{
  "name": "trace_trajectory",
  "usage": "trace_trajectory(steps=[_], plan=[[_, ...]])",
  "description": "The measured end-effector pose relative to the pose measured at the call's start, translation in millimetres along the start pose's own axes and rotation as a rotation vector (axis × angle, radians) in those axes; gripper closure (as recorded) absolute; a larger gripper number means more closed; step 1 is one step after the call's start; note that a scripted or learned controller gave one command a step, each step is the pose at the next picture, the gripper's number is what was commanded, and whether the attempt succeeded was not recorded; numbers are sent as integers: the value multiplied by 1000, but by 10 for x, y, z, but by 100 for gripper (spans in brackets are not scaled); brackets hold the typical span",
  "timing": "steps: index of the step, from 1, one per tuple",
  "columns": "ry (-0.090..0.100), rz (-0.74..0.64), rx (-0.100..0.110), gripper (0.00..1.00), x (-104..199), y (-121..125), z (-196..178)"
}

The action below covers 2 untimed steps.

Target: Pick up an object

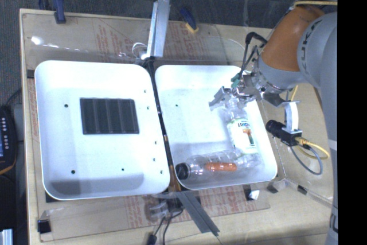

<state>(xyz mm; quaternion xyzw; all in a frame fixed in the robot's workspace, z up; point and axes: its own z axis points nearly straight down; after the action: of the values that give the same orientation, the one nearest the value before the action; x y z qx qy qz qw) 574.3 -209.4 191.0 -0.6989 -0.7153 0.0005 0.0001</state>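
In the right bin [189,83], a clear plastic bottle with a white label [242,133] lies at four o'clock, another with a black cap [215,167] at six. The gripper [226,96] hovers at two o'clock; its opening I cannot tell.

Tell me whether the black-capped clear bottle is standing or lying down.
Lying down: the clear bottle rests on its side along the right bin's near wall, black cap pointing left.

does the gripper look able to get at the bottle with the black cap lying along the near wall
Probably yes. The gripper hovers in the same bin, and the capped bottle lies uncovered. It sits tight against the near wall and touches the other bottle, which may crowd a grasp.
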Motion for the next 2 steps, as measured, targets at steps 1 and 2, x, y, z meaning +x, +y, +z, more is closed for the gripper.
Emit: trace_trajectory(steps=[1, 2], plan=[[0, -25, 0, 0, -7, 182, 85], [1, 14, 2, 0, 4, -177, -97]])
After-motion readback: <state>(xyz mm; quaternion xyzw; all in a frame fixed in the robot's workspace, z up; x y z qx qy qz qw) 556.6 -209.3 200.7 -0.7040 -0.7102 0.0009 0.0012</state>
